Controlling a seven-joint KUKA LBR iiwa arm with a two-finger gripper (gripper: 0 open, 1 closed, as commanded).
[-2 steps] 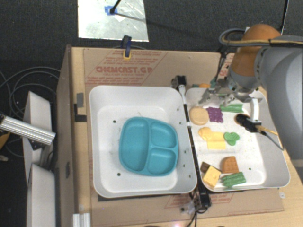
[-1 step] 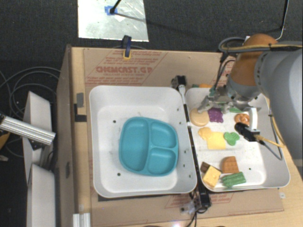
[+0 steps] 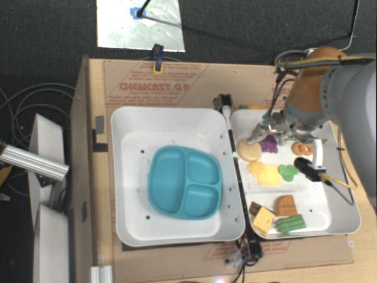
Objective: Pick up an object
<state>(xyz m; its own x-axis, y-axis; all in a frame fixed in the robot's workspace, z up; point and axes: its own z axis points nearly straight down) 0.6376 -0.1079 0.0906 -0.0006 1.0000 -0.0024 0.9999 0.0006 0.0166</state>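
Observation:
My gripper (image 3: 272,133) hangs low over the far left part of the right bin (image 3: 344,214), right above a purple toy (image 3: 270,145). A round tan cookie (image 3: 249,151) lies just left of it, against the bin's left wall. A yellow piece (image 3: 266,174) and a small green piece (image 3: 287,171) lie in the middle of the bin. An orange pretzel (image 3: 302,149) sits to the right of the gripper. Nothing shows as held.
The left bin (image 3: 126,158) holds a teal divided plate (image 3: 184,181). Near the right bin's front edge lie a brown toast piece (image 3: 286,205), a yellow cheese block (image 3: 263,220), a green piece (image 3: 290,223) and a small dark brown bit (image 3: 254,208). An orange thing (image 3: 257,107) lies at the far wall.

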